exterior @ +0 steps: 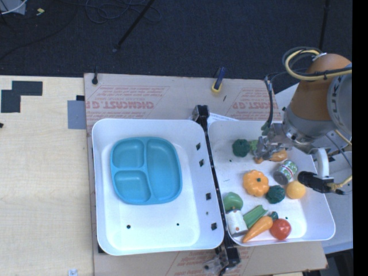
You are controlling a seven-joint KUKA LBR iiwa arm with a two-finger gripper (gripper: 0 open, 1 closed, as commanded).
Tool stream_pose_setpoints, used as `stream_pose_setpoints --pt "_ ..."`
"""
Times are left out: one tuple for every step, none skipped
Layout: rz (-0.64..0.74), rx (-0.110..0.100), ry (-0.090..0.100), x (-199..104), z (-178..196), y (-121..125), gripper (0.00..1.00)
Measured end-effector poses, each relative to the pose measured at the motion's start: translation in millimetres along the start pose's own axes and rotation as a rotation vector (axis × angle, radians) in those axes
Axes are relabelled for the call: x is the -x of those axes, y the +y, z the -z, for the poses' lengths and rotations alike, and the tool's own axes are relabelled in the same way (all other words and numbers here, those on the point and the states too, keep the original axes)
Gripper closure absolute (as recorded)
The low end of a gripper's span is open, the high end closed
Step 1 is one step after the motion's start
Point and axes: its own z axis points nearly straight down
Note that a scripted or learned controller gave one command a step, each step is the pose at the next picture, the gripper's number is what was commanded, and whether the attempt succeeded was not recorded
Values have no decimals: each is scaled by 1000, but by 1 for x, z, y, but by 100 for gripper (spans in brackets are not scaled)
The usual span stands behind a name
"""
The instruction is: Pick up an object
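Observation:
The right bin [310,226] holds several toy foods: a dark green broccoli [240,148], an orange pumpkin [256,183], a small tin can [286,171], a yellow lemon [295,190], another dark green piece [275,194], a carrot [258,227], a red tomato [280,229], a green pod [253,216] and a green-and-white piece [233,203]. My gripper [265,152] is low in the bin's upper middle, just right of the broccoli, its tips beside a small orange-brown piece [278,154]. Whether that piece lies between the tips is unclear.
The left bin [106,223] holds a blue three-compartment plate [145,170]. A black divider with clips [206,165] runs between the bins. A blue-and-yellow clamp [218,80] sits on the cardboard behind. The arm's orange band [323,91] hangs over the right bin's far right.

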Motion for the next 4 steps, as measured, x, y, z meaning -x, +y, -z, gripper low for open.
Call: stream_pose_setpoints --pt "1 1 0 -2 63 4 100" --pt "1 -4 1 -2 67 4 100" --pt "4 -9 3 -57 58 -17 100" --pt "3 -9 3 -102 56 -38 100"
